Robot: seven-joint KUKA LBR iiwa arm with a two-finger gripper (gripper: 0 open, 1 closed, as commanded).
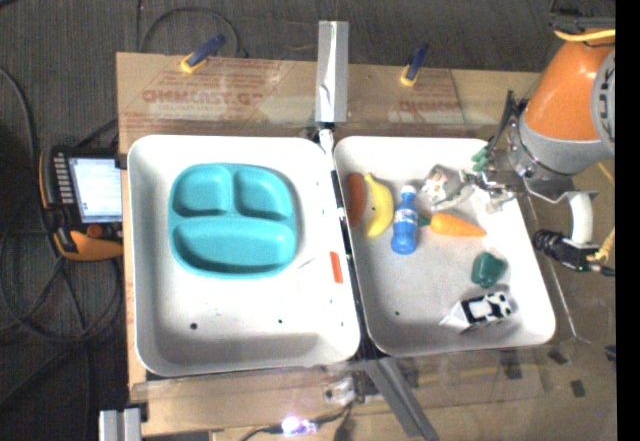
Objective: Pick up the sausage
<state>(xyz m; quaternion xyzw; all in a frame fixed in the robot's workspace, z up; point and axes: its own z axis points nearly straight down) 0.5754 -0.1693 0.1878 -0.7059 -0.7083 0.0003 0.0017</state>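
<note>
In the right bin (pixel 540 314), the sausage (pixel 355 197) lies against the left wall beside the banana (pixel 378 205); the end effector (pixel 462 185) hovers well apart, its grasp unreadable.

The sausage (pixel 356 197) is mostly tucked behind the banana (pixel 378 206) against the right bin's (pixel 520 329) left wall, so just a reddish-brown sliver shows. The gripper (pixel 452 186) is a shiny blur near the carrot (pixel 457 225); honestly can't make out how its fingers sit. The arm (pixel 570 119) gets chopped off by the frame's right side. The dark green thing (pixel 489 268) is too small to identify, same for the black-and-white toy (pixel 487 309) near the front corner. The handheld screen (pixel 94 187) at far left is unreadable.
</note>
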